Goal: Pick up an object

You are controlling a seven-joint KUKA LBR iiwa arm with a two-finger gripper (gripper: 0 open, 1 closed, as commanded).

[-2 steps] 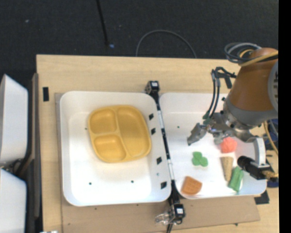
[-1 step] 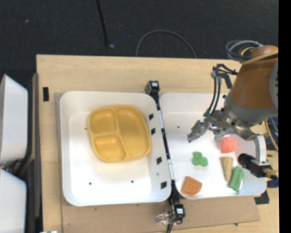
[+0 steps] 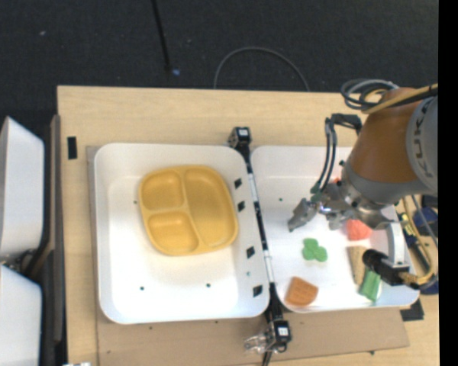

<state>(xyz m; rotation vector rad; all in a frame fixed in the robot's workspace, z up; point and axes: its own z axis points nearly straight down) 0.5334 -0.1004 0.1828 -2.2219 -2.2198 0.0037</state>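
My gripper (image 3: 309,213) hangs over the right bin (image 3: 290,166) with nothing between its fingers, though I can't tell from here whether they stand open or shut. The nearest candidate, a small green piece (image 3: 314,251), lies on the bin floor just below and slightly right of the fingertips. The orange wedge (image 3: 301,292) sits farther toward the bin's near edge, and the pink piece (image 3: 356,230) lies beside the wrist.

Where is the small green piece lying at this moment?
The small green piece lies in the right bin, just below the tool and above the orange piece.
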